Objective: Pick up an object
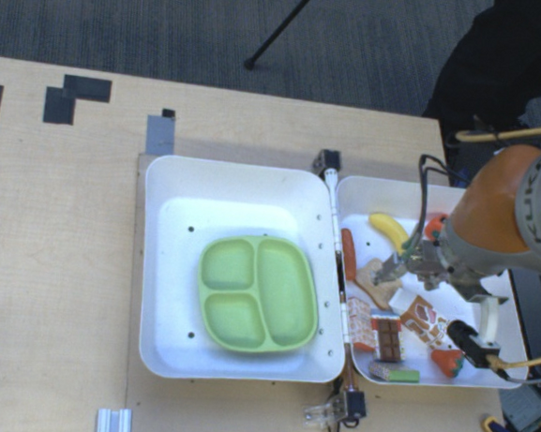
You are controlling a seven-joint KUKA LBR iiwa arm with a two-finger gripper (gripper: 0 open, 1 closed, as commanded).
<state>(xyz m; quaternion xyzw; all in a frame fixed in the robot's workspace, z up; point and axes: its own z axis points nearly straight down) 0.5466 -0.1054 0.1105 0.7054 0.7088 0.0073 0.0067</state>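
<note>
I am watching the pincer (396, 268) hanging low in the right bin (366, 195), over the clutter. I cannot tell how far it is open, or whether it is holding anything. The banana (389, 229) is lying just behind it, the tan piece (374, 291) right under it, 1 red sausage (346, 253) beside it. I am thinking a straight descent onto 1 separate item is best.

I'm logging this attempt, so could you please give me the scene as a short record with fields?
left bin: holds a green divided plate
right bin: banana, red sausage, snack packets, other small items
arm: reaches in over the right bin
gripper: low over the clutter, below the banana
grasp: none visible
</note>
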